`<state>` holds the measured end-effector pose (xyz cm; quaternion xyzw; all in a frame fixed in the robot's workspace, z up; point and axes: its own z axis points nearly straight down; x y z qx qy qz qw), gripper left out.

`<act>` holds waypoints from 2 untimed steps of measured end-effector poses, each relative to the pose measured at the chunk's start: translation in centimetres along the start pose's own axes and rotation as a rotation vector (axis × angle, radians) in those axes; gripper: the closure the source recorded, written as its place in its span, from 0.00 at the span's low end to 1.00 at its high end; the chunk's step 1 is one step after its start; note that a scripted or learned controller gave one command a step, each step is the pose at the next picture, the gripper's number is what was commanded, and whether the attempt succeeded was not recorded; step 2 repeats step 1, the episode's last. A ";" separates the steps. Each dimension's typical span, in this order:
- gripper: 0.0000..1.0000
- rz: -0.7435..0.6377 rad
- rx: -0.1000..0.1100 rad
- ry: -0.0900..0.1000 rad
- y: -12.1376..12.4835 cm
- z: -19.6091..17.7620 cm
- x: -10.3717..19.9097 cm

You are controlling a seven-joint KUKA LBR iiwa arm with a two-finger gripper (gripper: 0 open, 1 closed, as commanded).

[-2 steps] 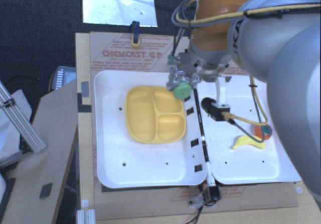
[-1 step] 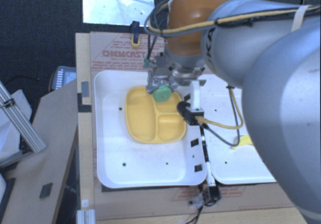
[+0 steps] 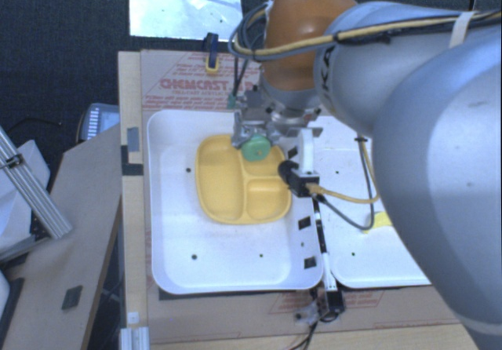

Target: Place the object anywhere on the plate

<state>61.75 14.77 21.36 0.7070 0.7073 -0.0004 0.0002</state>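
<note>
— Where was the green ball (image 3: 255, 151)?
— Clamped in the gripper (image 3: 252, 142), just over the yellow plate's (image 3: 231, 187) far right compartment.
— How would it handle?
— Probably light, smooth and prone to roll; grip across its middle.

The arm (image 3: 423, 144) is a thick, smooth grey tube with a glossy orange dome (image 3: 302, 15) above the wrist. Yellow and grey cables (image 3: 369, 30) run along it, bound by pale tape. The metal claw (image 3: 252, 136) looks silvery, though partly blurred.
</note>
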 end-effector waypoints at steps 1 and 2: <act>0.00 0.000 -0.001 0.001 0.0 -0.1 0.0; 0.00 0.000 -0.001 0.001 0.0 -0.1 0.0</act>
